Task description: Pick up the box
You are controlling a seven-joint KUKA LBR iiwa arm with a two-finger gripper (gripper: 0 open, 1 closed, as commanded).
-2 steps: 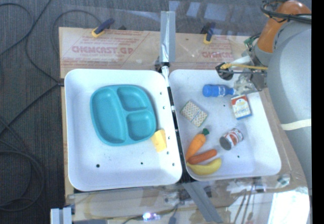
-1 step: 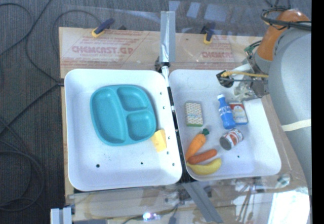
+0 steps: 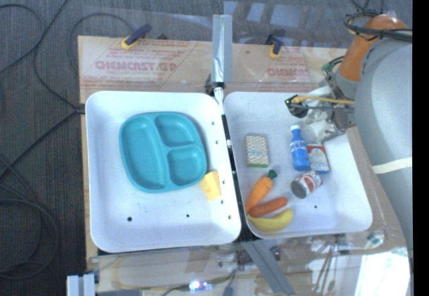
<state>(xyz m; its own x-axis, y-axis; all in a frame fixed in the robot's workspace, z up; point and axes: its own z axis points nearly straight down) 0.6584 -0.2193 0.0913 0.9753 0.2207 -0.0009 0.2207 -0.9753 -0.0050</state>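
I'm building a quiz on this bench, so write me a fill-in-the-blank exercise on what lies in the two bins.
1. The turquoise divided tray lies in the ____ bin.
2. The small patterned box lies in the ____ bin.
3. The carrot has a ____ top.
4. The banana lies at that bin's ____ edge.

Missing words: left; right; green; near

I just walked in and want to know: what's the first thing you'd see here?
The big turquoise plate with three compartments in the left bin stands out most. Next comes the orange carrot above a yellow banana at the right bin's near edge, with the grey arm on the right.
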